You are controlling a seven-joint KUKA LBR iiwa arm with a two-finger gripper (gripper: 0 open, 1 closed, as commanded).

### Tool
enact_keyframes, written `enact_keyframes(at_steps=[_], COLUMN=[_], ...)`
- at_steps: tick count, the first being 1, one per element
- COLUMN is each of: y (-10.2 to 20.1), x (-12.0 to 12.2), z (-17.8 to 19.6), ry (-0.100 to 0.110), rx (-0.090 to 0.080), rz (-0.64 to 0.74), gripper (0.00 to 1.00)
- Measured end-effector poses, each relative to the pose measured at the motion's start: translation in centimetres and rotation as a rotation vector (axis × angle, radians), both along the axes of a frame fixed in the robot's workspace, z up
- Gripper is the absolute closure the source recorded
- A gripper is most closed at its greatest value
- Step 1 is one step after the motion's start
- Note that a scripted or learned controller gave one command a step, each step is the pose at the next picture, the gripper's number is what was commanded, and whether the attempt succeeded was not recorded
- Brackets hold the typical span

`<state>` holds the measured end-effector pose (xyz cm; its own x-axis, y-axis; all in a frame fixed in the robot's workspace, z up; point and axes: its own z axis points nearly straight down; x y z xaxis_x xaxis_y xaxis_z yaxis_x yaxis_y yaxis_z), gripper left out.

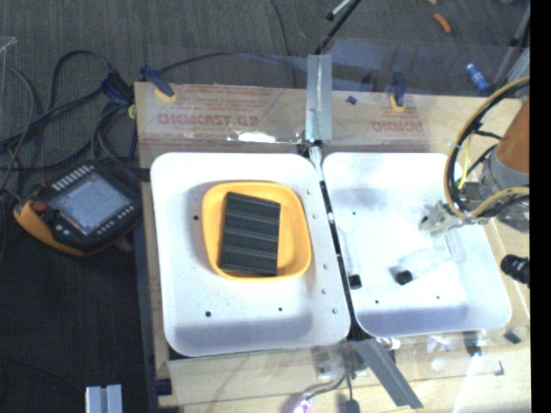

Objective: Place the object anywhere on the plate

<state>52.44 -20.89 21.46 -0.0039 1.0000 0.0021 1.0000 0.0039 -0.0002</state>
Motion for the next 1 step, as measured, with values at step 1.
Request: enact_keyframes(at_steps=[1], y=[0.00], x=[0.00], z=[0.00], ry=[0.000], rx=[0.000], rz=[0.000], gripper=[0.00])
